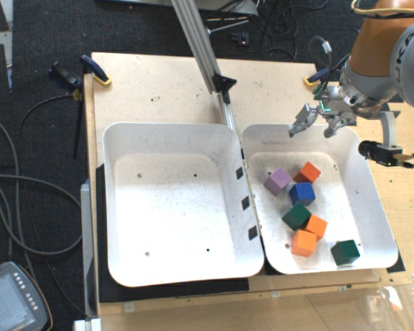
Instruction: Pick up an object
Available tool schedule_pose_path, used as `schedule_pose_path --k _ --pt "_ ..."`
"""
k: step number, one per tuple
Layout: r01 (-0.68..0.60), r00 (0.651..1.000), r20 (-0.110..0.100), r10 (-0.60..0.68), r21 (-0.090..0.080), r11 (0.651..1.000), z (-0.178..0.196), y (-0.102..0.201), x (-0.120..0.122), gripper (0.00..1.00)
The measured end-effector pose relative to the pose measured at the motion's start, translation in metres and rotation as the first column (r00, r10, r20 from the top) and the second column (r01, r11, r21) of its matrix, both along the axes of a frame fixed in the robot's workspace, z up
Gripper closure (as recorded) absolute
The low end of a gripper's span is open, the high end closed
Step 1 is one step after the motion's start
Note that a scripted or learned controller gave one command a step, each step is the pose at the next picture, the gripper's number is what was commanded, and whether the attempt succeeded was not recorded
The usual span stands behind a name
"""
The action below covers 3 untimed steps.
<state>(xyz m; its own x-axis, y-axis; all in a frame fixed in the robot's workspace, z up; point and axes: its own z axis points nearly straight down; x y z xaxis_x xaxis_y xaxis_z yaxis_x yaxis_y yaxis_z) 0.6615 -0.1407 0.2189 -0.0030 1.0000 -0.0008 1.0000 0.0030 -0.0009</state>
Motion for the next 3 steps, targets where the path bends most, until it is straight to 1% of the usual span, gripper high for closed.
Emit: schedule_pose_path --k 1,2,3 --pt "0.003 1.0 -0.005 -0.003 0.001 1.0 -0.064 -0.003 -0.002 0.0" --pt "0.003 1.0 -0.004 -0.003 0.001 1.0 -0.118 -0.002 -0.003 0.0" --pt "0.002 1.0 0.004 -0.002 -0.001 1.0 -0.103 -0.002 0.0 1.0"
